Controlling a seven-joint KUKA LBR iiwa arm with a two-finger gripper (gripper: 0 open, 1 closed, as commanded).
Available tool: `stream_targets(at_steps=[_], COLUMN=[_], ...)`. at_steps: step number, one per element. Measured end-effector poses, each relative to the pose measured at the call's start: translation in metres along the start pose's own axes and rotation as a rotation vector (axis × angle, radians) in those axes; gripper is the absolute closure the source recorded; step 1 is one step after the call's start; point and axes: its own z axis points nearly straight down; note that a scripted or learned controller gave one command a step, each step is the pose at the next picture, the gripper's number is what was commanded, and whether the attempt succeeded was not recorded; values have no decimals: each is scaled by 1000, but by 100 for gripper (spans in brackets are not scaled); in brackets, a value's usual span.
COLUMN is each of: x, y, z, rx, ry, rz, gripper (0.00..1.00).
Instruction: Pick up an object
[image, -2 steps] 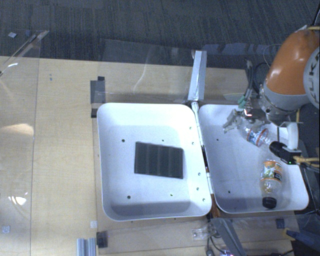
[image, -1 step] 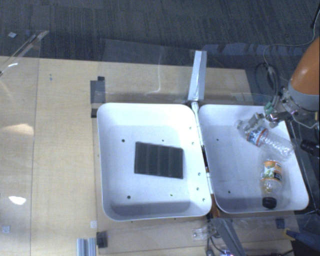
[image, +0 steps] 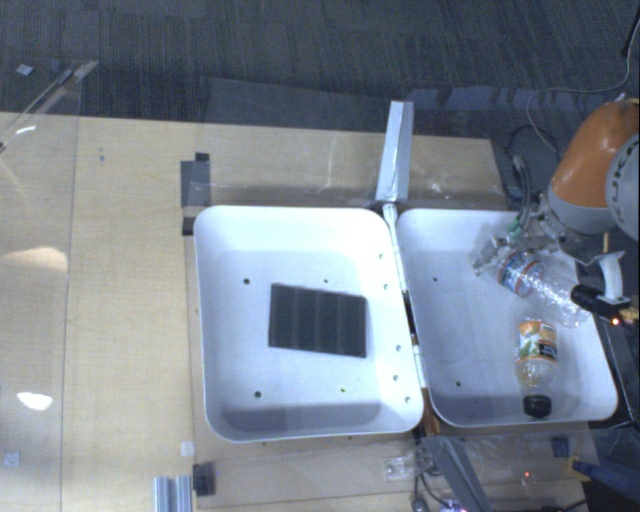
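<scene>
Clear plastic bottle (image: 537, 352) in right bin (image: 450, 330) — judged light, slick, crushable; best gripped mid-body. Gripper (image: 520, 240) jaws — state cannot be told.

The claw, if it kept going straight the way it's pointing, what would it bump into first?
Probably the clear plastic bottle lying in the right bin, right under the claw. Depth is hard to judge here.

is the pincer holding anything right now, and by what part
Cannot be told: the pincer sits at one end of a clear plastic bottle in the right bin, but its grip is unclear.
</scene>
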Motion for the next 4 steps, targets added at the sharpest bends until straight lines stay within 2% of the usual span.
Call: stream_targets(at_steps=[1,2,3,4], x=[19,0,1,74], y=[-13,-6,-3,41], z=[-101,2,-11,-88], rx=[0,-2,-10,-1], ry=[2,-1,-3,2], rz=[-25,-43,-45,-71], gripper=[0,0,100,100])
